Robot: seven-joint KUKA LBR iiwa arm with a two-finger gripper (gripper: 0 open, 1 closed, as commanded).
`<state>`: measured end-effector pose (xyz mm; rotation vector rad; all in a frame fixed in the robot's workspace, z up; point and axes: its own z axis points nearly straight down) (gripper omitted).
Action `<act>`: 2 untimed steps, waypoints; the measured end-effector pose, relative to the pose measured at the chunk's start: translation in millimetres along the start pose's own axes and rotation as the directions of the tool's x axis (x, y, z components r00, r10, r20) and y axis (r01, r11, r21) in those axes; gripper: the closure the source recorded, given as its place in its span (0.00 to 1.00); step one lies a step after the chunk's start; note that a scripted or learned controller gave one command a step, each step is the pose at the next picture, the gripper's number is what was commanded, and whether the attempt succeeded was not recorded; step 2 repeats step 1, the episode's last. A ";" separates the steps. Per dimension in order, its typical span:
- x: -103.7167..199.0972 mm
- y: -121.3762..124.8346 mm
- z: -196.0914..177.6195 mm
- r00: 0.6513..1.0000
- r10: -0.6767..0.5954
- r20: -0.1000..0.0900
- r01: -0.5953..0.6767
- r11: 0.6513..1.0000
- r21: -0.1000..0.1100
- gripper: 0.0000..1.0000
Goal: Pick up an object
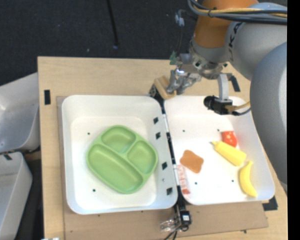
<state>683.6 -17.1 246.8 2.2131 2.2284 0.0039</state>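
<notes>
Grey arm (pixel 262 44) enters from right, filling far-right corner. Orange band (pixel 217 21) above wrist, dark cables looped over it. Wrist points down-left. Gripper (pixel 179 84) sits low at far side, near centre; finger detail too blurred.

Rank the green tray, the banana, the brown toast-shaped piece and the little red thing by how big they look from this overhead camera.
1. green divided tray, by far the largest
2. banana
3. brown toast-shaped piece
4. red thing, though the yellow bottle partly hides it
</notes>
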 end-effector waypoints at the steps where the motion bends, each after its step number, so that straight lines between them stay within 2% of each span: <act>1: 56.4 1.7 -8.3 1.000 0.001 0.001 -0.001 1.000 0.001 1.00; 2: 56.4 1.7 -8.3 1.000 0.001 0.001 -0.001 1.000 0.001 1.00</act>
